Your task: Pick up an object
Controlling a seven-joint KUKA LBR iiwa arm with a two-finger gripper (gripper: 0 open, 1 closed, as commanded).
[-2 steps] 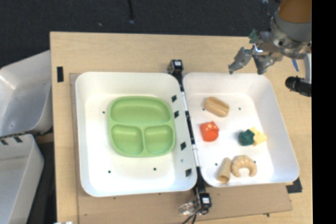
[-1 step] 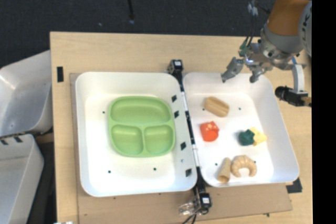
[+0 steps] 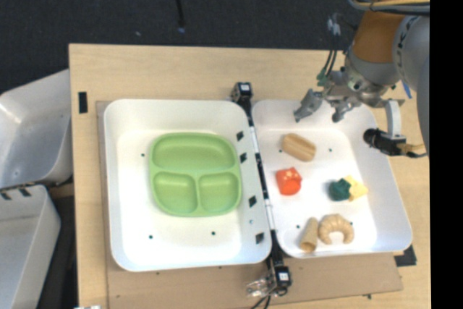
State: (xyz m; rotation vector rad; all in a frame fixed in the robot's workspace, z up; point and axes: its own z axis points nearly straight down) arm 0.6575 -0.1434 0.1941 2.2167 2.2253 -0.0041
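Above the right bin [image 3: 383, 228] — hand [image 3: 323, 108] spread open, nothing gripped; no legible writing anywhere.

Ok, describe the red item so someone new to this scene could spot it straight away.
Look in the right bin, the one without the green divided plate. Near its middle, close to the divider, sits the small red block, just below the tan bread-like roll. It is the one red thing there, with a yellowish patch on top.

Tan bread roll [image 3: 298, 147], red pepper [image 3: 289, 181], broccoli [image 3: 340, 189], croissant [image 3: 336, 228] lie apart.
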